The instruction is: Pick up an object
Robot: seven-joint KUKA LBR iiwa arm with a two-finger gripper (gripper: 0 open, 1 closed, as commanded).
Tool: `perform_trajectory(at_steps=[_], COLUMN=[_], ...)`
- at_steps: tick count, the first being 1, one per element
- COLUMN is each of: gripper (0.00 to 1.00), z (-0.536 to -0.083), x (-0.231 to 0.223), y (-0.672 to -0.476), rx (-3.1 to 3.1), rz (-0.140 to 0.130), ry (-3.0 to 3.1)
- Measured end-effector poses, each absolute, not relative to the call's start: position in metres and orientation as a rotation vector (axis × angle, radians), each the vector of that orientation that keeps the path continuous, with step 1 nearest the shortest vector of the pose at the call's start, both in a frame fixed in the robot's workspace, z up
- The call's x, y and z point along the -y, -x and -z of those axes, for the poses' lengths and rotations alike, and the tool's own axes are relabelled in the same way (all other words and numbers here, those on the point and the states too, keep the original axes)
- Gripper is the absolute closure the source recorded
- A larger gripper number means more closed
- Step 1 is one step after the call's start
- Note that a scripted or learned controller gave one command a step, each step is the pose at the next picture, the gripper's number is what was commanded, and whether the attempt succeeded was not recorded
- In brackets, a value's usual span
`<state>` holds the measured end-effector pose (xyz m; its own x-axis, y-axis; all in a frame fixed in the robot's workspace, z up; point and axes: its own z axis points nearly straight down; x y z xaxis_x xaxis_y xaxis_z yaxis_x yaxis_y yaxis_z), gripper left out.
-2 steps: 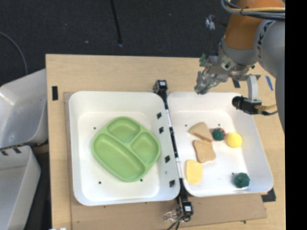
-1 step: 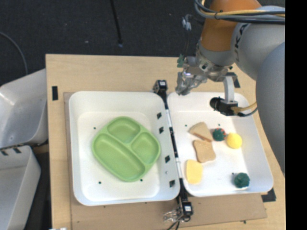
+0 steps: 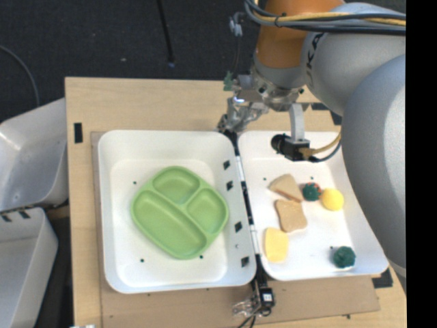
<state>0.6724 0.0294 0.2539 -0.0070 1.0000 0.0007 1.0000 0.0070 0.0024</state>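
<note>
My gripper hangs below the orange wrist band, over the far end of the divider between the two bins. The right bin holds several small items: a tan wedge, a tan slice, a pale yellow piece, a yellow ball, a small green item with a red spot and a dark green lump. All of them lie nearer the front than the gripper, apart from it. Nothing shows in its grasp.
A green divided plate lies in the left bin. A black fitting with a cable hangs from the arm over the far part of the right bin. The grey arm covers the right bin's far right corner.
</note>
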Motion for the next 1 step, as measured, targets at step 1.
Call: perform_trajectory(at_steps=[1], gripper=[1.0], z=[-0.2595], x=[-0.0859], y=[-0.6718], rx=[-2.229], rz=[-0.004], ry=[-2.212])
